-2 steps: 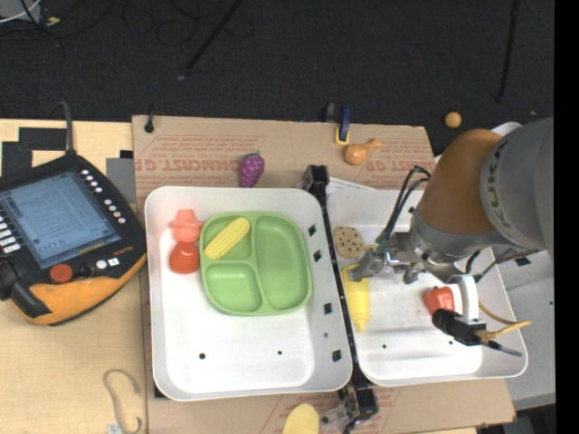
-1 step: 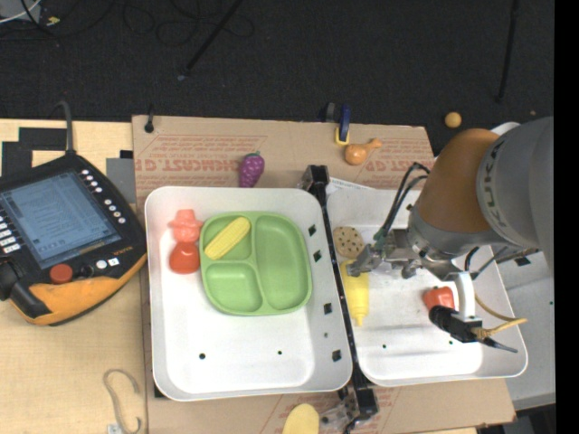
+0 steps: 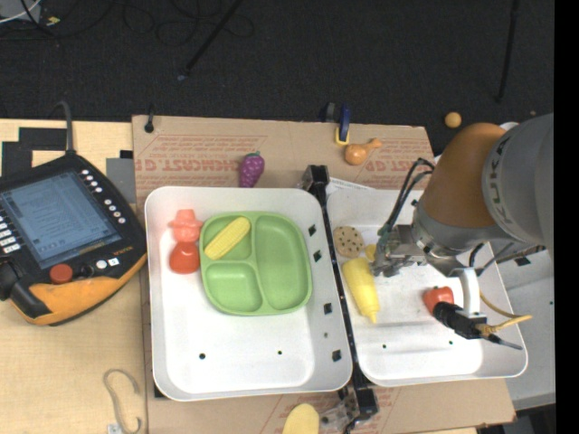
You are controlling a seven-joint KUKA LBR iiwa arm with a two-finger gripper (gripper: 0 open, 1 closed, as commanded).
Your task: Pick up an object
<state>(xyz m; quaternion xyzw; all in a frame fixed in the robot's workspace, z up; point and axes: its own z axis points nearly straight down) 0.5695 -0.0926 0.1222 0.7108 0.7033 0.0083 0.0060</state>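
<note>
While the arm [image 3: 479, 188] covers the right bin's [image 3: 425, 360] far corner, its front floor lies bare; the gripper [image 3: 391, 259] hangs just beside the yellow squash [image 3: 362, 288] and cookie [image 3: 346, 239]; its state I cannot tell; a red piece [image 3: 440, 297] sits part hidden.

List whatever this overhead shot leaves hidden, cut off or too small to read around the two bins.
- Tool: in the camera view the arm's wrist covers it, so finger state is unreadable.
- Right bin: its upper right part lies under the arm.
- Yellow object: cut off by the bottom edge.
- Red object: partly behind cables, identity unclear.
- Pendant screen: text too small.
</note>
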